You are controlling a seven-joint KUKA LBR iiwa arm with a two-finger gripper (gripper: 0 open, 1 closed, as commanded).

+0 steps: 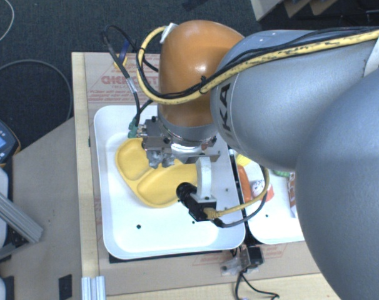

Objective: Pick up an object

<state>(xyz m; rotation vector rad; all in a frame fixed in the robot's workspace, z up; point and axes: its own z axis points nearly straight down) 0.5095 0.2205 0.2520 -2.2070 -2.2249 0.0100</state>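
Yellow soft object (146, 174) lies on the floor of the left white bin (114, 230), not lifted. Directly above it the gripper (159, 158) hangs low, hidden under the wrist, so whether it grasps anything cannot be told. Lifting seems left to do.

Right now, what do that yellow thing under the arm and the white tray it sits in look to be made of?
The yellow thing looks like soft foam or rubber: matte, rounded and puffy, with a crease across it, though I can't be sure. The white tray looks like smooth hard plastic, with a faint sheen and a rounded, moulded rim. The gripper sits right above the yellow thing.
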